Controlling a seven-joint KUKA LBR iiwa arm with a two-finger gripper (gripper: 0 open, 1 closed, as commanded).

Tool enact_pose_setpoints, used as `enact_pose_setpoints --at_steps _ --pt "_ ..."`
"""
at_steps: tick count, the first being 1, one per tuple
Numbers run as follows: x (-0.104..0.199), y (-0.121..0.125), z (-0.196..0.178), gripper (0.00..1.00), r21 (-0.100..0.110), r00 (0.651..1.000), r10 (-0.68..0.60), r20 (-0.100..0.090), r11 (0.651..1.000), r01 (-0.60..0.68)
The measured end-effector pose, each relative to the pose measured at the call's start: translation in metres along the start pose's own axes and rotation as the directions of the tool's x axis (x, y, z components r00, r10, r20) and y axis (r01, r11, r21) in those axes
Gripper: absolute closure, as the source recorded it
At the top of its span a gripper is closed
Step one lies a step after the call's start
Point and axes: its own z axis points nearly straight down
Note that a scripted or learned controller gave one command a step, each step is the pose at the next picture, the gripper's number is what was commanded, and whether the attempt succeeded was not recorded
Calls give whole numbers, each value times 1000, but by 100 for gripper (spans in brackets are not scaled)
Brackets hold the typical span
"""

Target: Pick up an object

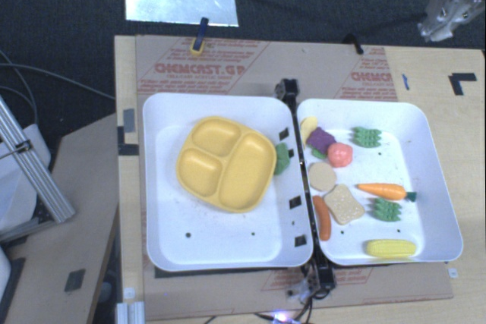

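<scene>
Toy food fills the right bin (437,163), and any piece would serve as the object to pick up: a carrot (383,190) lies near the middle toward three o'clock, a corn cob (391,247) sits at about five o'clock by the front wall, a pink round piece (340,155) and a purple piece (320,139) crowd the eleven o'clock corner, and a bread slice (344,203) and a sausage (323,217) lie toward seven o'clock beside the divider. The left bin (159,239) bears a yellow divided plate (226,163) with a green piece (282,158) wedged at its three o'clock edge. The gripper (448,11) hangs at the view's one o'clock corner, well apart from both bins and off the bench; I cannot tell how its claw is set, since it shows as a pale blur. Trouble, as I judge it, lies in the crowding: a descent onto the eleven o'clock cluster could strike two pieces at once and push them apart rather than grip one. The sausage lies so close to the wall that a finger may hit the rim. The carrot and corn cob, lying alone, look safer, though their rounded sides could roll out of a closing claw.
</scene>
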Motion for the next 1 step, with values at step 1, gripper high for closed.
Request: enact_pose_setpoints --at_steps 1 --pt "89 -35 63 100 14 1000 -4 -4 1000 4"
